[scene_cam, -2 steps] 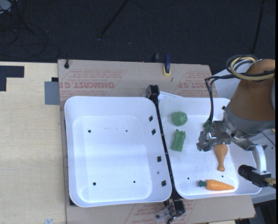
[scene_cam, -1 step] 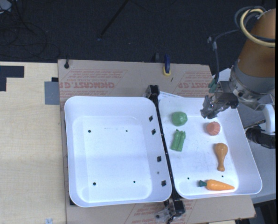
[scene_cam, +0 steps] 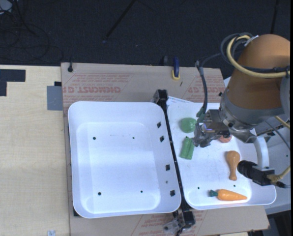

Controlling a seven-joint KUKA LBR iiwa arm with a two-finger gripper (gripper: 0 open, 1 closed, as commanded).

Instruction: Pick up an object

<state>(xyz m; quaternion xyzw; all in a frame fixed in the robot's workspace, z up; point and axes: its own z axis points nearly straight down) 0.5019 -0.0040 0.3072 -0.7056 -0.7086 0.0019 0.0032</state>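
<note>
I count five candidate objects, all in the right bin (scene_cam: 264,196). A round pale green ball (scene_cam: 187,125) sits near the bin's left wall toward the far end. Just below it lies a darker green cylinder-shaped piece (scene_cam: 187,149), tilted slightly, also close to that wall. A tan drumstick-shaped toy (scene_cam: 232,164) lies mid-bin, bulb end up, narrow end toward me. An orange carrot (scene_cam: 229,195) with a green stub rests flat along the near wall. A small pinkish-red item (scene_cam: 225,138) I cannot identify.
</note>
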